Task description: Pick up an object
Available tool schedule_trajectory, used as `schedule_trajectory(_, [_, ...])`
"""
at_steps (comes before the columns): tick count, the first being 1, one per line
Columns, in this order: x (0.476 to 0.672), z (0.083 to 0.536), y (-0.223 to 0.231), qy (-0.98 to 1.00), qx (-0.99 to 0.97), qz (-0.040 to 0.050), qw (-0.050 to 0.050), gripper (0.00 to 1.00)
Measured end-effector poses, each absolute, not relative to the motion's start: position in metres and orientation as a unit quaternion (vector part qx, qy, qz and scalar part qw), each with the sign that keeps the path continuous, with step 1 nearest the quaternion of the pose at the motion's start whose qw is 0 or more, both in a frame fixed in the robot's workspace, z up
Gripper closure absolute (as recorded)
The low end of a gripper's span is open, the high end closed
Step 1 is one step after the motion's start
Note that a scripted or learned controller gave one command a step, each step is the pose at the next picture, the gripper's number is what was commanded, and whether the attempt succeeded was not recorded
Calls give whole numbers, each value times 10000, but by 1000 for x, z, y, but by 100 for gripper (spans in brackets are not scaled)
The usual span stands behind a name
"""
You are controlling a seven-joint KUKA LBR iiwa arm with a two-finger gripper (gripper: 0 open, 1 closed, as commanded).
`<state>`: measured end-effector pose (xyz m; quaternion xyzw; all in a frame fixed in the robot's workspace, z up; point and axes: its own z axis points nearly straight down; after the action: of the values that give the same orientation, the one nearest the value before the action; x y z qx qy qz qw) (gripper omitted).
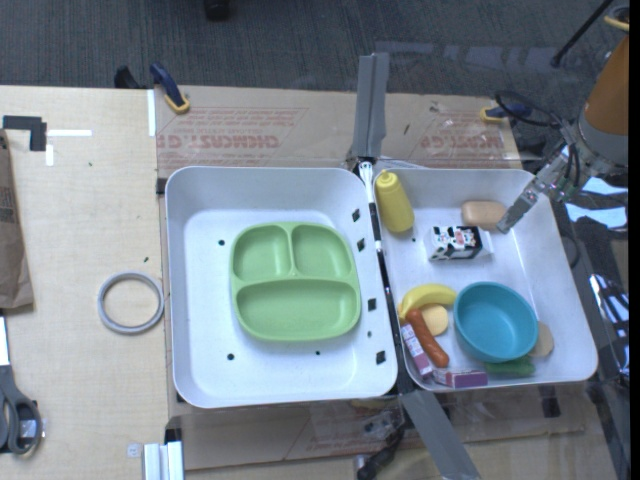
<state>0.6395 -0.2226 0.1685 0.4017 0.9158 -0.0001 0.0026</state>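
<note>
Two white bins (pixel 190 298) sit side by side. The left one holds one green plate (pixel 295 281). The right one holds one yellow bottle (pixel 394 202), one bun (pixel 483 213), one cow-print box (pixel 456 243), one banana (pixel 428 297), one hot dog (pixel 428 340) and one blue bowl (pixel 495 321). One grey ring (pixel 131 302) lies at the bins' nine o'clock.

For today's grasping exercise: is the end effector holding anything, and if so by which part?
Nothing is held. The end effector hangs over the right bin, its tip just right of the tan bread-like piece, with nothing between its fingers.
</note>
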Motion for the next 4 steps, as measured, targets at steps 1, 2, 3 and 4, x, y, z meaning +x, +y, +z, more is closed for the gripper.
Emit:
schedule_trajectory(1, [648, 122, -163, 9587, 2845, 5, 36, 0])
schedule_trajectory(2, [648, 122, -163, 9587, 2844, 6, 36, 0])
schedule_trajectory(3, [630, 121, -145, 9173, 3981, 10, 55, 0])
schedule_trajectory(4, [623, 107, -121, 7941, 6076, 42, 111, 0])
